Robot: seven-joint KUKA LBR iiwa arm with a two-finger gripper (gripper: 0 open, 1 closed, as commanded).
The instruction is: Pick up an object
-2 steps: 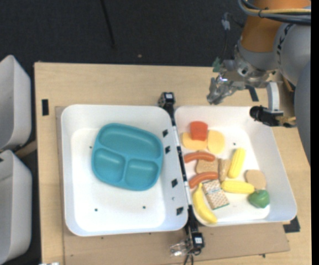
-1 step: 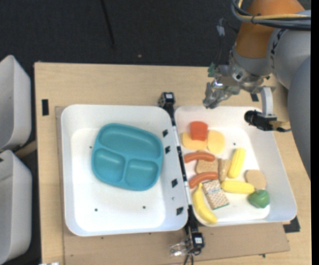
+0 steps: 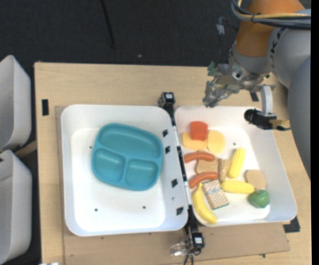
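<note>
Above the right bin's (image 3: 270, 148) far rim, the end effector (image 3: 212, 99) hangs, finger state unclear; the banana (image 3: 203, 208) lies lengthwise near-to-far.

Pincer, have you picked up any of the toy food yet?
Not yet. Nothing looks done: the pincer hangs over the right bin's top edge with nothing between its fingers. The red block, bananas and sausages all lie in the bin. Choosing, grabbing and lifting one is left.

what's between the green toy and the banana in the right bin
In the camera view, a yellow corn cob and a patterned packet lie between the green toy and banana.
</note>
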